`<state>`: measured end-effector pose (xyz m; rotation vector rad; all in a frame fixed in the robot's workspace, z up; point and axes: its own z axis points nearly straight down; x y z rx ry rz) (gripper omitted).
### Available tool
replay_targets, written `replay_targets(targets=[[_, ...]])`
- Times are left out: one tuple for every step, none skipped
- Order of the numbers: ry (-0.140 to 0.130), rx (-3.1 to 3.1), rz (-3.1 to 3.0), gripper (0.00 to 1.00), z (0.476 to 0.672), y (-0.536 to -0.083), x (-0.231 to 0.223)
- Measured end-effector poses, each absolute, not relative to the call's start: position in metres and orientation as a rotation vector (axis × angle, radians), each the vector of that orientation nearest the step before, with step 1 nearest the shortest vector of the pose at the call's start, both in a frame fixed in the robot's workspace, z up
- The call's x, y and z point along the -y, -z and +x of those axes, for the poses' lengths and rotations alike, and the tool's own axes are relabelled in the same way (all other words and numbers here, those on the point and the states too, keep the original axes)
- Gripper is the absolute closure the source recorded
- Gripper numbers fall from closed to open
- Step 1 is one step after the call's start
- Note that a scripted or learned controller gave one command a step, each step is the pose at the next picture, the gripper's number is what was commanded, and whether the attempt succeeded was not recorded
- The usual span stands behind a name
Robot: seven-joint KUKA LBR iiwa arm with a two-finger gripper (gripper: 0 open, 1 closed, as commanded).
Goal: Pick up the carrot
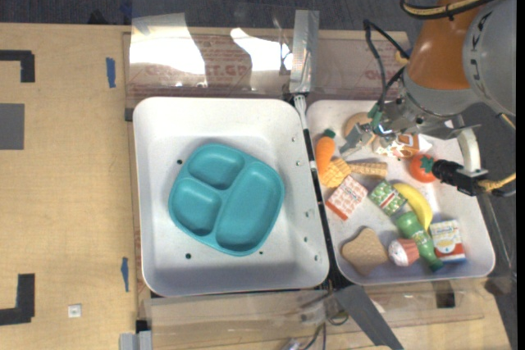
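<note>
Carrot [326, 150] lies at the left edge of the right bin [484, 254], against the wall shared with the left bin [156, 127], just above a waffle-patterned toy [334, 172]. Nothing grips it. The gripper [385, 127] hovers to its right, above the clutter; jaw state cannot be determined. Step in hand: approach. Next move: shift left, align over the carrot, descend clear of the bin wall.

The desk [57, 201] looks like matt, pale wood. Both bins [164, 258] are smooth white plastic with a slight sheen. The teal plate [225, 198] is matt plastic; the carrot [326, 150] glossy orange plastic.
</note>
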<state>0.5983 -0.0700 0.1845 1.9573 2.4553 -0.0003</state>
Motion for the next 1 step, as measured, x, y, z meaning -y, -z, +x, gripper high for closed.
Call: replay_targets(targets=[[-0.001,-2.32,2.115,0.0,0.6506,-0.1848,0.0489]])
